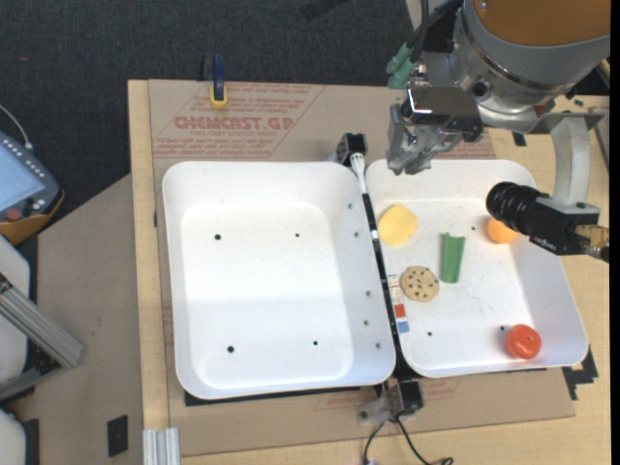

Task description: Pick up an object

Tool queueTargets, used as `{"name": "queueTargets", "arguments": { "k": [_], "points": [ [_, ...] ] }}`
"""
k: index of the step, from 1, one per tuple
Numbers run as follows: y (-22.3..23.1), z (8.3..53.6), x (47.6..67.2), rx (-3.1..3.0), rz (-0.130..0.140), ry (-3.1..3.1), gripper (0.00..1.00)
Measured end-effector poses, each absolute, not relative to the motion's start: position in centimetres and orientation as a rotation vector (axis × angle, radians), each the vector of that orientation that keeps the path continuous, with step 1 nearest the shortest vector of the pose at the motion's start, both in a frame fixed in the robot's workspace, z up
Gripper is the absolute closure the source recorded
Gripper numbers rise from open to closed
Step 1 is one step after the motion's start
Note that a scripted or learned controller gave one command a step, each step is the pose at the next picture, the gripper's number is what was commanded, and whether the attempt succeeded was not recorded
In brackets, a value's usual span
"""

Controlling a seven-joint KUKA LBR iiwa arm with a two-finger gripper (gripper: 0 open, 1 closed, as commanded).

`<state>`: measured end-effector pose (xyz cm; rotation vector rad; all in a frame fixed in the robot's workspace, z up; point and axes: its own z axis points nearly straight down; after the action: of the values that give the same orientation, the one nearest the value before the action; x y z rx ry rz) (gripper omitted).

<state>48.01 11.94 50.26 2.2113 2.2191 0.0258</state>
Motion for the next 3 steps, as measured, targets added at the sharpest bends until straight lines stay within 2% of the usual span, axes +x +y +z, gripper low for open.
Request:
{"name": "queueTargets", "arguments": {
  "k": [1,2,3],
  "points": [
    [18.0,44.8,47.8,2.217,-0.010,2.232,1.00],
    [22.6,52.1,52.3,2.214,0.016,2.223,1.00],
    [22.4,39.2,54.7,2.227,-0.020,2.222,1.00]
  ]
}}
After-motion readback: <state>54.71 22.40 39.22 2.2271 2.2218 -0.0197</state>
